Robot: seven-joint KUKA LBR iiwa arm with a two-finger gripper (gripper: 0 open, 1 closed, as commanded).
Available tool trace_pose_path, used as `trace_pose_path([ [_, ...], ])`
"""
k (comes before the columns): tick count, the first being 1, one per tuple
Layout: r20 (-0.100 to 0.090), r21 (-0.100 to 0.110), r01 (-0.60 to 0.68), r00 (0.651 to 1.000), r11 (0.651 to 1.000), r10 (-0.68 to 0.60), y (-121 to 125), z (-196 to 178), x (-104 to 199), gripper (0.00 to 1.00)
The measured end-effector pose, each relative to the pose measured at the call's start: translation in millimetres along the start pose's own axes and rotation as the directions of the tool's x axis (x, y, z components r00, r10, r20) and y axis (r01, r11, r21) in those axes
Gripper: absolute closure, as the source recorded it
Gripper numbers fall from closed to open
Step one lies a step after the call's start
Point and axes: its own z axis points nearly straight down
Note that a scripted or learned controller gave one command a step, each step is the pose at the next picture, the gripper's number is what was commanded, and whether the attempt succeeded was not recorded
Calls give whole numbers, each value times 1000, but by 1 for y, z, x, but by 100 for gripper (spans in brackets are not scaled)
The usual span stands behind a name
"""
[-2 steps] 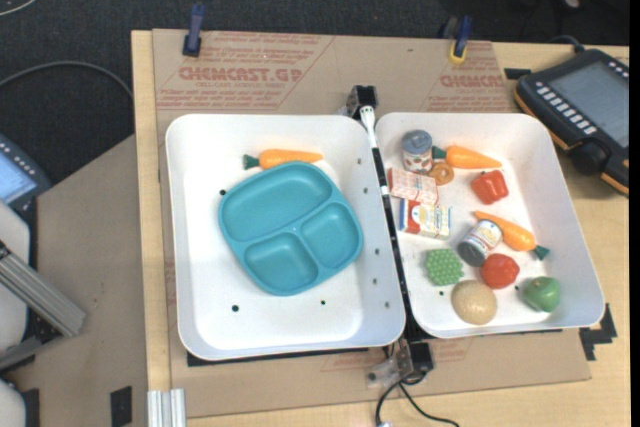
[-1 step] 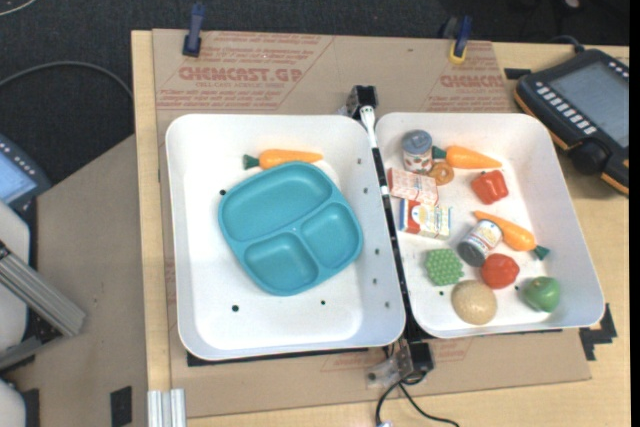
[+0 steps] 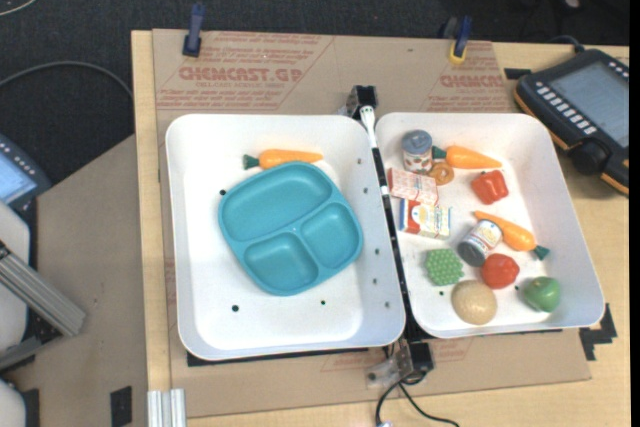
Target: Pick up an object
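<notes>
The right bin (image 3: 560,205) holds several toy foods: a small can (image 3: 417,150), an orange carrot (image 3: 470,156), a red pepper (image 3: 490,186), a white and red carton (image 3: 420,202), a second can (image 3: 480,240), another carrot (image 3: 510,233), a green knobbly piece (image 3: 443,266), a red tomato (image 3: 500,270), a beige potato (image 3: 474,302) and a green apple (image 3: 541,292). In the left bin (image 3: 195,305) lies a teal divided plate (image 3: 289,227), with a carrot (image 3: 285,158) just behind it.
Both bins rest on a cardboard sheet (image 3: 250,70) held by a blue clamp (image 3: 193,30) and a yellow clamp (image 3: 460,40). A black handheld pendant (image 3: 585,105) lies at the right of the bench. A cable (image 3: 400,400) runs off the front edge.
</notes>
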Motion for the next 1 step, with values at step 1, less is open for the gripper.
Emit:
trace_pose_path([
  [1, 4, -5, 0, 1000, 1000, 0, 1, -11, -1, 100],
])
